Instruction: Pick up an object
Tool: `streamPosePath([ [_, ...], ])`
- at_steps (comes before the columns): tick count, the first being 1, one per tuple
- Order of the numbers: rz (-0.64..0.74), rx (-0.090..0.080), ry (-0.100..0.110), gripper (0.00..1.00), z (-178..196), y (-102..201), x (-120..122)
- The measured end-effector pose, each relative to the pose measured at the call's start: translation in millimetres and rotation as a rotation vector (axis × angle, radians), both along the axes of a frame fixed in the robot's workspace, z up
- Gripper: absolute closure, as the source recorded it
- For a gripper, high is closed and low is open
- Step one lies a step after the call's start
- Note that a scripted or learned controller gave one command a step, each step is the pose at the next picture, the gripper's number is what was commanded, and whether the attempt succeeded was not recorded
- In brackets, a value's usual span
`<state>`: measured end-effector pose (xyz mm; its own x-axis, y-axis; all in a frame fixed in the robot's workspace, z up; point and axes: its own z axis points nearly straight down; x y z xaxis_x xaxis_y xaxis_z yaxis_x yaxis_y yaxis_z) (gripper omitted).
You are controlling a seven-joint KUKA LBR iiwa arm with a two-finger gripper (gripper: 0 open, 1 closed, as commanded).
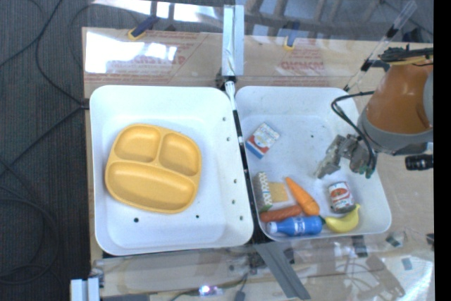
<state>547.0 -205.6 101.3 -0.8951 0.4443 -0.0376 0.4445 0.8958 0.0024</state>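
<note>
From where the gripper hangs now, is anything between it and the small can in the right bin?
Nothing visible. The gripper hangs over bare bin floor in the right bin, and the can lies just nearer the front wall. The banana sits on the can's far side, and the carrot lies to the can's left.

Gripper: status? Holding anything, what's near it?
Gripper over the right bin, nothing seen between its fingers. Can and banana just below it, carrot left. Yellow tray in the left bin.
</note>
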Motion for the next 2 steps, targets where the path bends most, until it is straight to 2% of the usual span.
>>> streamPosePath([
  [1,0.000,0.001,0.000,0.00,0,0,0],
  [2,-0.441,0.021,0.035,0.00,33,4,14],
])
